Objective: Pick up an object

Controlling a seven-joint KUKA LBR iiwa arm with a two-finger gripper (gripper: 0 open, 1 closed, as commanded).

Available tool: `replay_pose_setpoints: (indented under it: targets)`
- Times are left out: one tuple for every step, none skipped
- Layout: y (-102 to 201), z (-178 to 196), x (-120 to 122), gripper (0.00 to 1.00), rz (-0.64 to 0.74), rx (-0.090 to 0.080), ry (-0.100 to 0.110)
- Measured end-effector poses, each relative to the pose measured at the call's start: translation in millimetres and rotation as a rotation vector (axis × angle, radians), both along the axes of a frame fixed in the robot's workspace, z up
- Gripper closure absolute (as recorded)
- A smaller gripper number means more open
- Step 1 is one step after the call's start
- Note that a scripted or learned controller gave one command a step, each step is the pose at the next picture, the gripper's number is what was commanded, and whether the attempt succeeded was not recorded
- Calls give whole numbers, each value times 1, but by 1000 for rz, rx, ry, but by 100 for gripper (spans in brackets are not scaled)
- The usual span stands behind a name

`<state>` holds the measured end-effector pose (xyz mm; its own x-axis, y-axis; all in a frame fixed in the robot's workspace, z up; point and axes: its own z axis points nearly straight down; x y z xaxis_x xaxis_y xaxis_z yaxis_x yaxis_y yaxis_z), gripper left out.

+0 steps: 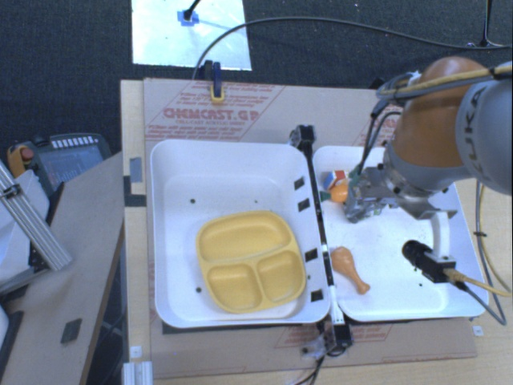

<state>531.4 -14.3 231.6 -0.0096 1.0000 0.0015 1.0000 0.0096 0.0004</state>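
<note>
Camera view is showing the gripper hanging low near the right bin's left wall, beside an orange ball; a drumstick toy is lying untouched nearer the front edge. Nothing looks lifted yet.

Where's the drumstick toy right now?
The drumstick toy lies in the right bin, near its front-left corner beside the divider, below the gripper.

Single fixed camera above, slanting down on both bins.
</note>
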Motion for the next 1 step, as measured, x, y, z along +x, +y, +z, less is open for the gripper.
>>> replay_pose_setpoints:
  targets:
    - [51, 8, 10, 100, 0, 0, -3]
